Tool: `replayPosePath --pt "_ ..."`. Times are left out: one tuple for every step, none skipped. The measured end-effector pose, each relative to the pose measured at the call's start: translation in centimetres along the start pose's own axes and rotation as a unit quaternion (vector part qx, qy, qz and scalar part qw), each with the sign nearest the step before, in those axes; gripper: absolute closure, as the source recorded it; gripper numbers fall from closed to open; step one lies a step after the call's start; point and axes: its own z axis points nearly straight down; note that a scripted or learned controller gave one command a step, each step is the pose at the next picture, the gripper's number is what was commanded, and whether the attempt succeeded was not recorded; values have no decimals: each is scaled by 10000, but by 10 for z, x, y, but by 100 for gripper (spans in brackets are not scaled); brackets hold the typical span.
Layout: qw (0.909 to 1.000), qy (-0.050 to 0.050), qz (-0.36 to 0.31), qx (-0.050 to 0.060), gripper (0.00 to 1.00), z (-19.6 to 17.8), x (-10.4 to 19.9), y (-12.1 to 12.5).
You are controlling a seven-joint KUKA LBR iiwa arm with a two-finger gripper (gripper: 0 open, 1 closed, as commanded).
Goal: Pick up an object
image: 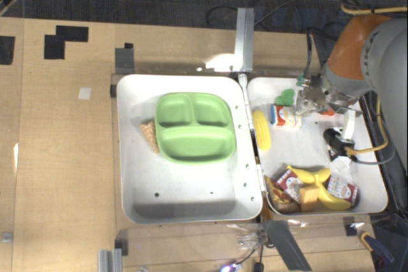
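Your arm is reaching in from the right and the gripper is sitting low over the top end of the right bin, right above a little cluster of stuff — a small carton with red and blue on it and something green just behind it. I'd guess it parked there because that's the one spot with loose single items rather than a heap. How the gripper is set I honestly can't tell; it's a grey blur against the clutter. The carton looks like the likely target, and it lies just beside the gripper tip, on the side toward the divider, maybe touching — too murky to call it held. The corn cob lies along the divider wall, near but apart. The bananas and snack packets are piled in the near corner, well away. Over in the left bin a green divided plate sits mid-bin with a tan thing poking out at its left edge.
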Motion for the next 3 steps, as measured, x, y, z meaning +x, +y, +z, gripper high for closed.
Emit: replayPosePath --pt "9887 10 -1488 182 100 -30 -21 21" --pt "9898 21 -1411 184 100 -71 70 30" --pt "9841 25 -1768 190 100 -104 84 -24"
